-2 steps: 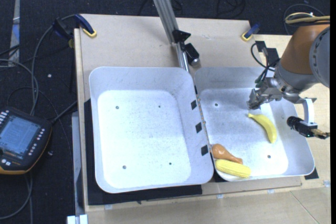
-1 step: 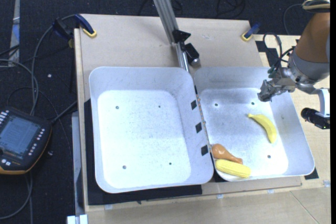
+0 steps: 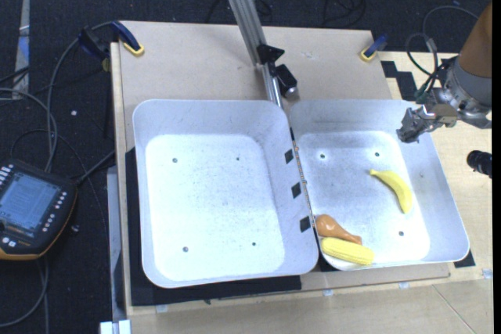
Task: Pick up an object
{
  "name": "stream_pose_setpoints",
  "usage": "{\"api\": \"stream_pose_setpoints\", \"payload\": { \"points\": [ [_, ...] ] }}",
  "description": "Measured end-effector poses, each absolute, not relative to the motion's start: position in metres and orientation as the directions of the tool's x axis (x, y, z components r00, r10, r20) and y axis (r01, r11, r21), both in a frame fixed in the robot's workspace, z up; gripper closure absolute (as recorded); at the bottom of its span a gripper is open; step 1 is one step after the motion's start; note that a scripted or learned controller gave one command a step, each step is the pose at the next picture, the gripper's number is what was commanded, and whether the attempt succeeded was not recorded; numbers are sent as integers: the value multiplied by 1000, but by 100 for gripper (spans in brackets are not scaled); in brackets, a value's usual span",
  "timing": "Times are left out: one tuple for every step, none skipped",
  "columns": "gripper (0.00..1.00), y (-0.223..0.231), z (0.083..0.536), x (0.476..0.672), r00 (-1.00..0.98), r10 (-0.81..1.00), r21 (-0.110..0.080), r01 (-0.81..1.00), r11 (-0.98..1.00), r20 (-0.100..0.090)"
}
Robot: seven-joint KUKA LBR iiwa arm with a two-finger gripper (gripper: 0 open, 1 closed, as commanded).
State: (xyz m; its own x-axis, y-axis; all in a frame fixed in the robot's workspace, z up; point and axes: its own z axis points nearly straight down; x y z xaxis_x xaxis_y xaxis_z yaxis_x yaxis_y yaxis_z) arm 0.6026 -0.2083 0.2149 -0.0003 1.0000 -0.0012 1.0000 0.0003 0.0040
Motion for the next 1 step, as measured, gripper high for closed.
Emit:
{"api": "stream_pose_setpoints", "payload": {
  "points": [
    [100, -208, 267, 603, 0, 1000, 4, 1000, 0, -1]
  ]
}}
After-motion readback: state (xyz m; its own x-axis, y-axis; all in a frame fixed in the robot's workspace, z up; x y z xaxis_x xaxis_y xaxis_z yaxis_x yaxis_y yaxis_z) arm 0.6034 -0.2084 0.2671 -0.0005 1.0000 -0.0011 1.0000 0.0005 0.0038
